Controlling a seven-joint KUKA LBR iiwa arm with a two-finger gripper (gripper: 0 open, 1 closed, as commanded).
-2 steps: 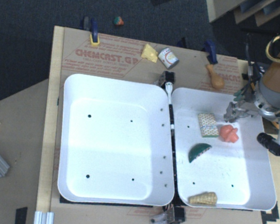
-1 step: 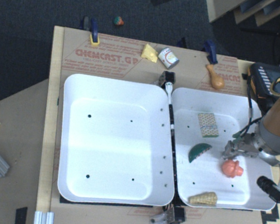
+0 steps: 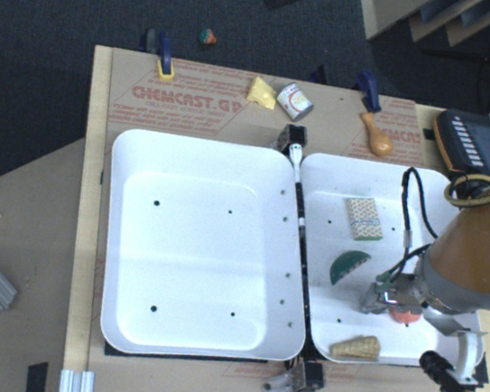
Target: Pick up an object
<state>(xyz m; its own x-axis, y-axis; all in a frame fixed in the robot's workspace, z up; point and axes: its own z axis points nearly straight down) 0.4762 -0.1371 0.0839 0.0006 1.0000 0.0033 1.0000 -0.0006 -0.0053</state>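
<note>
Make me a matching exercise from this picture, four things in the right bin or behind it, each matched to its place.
Things:
1. patterned block
2. green half-disc
3. tan wedge
4. wooden spoon

Places:
A. near the front edge of the right bin
B. on the board behind the bins
C. middle of the right bin
D. toward the back of the right bin

Pairs: 1-D, 2-C, 3-A, 4-B

Arm reaching into the right bin

The gripper (image 3: pixel 386 299) is hanging low over the right bin (image 3: pixel 334 181), beside a small red object (image 3: pixel 406 316); a green piece (image 3: pixel 348 266), a checkered block (image 3: pixel 364 217) and a tan piece (image 3: pixel 356 347) are lying nearby.
</note>
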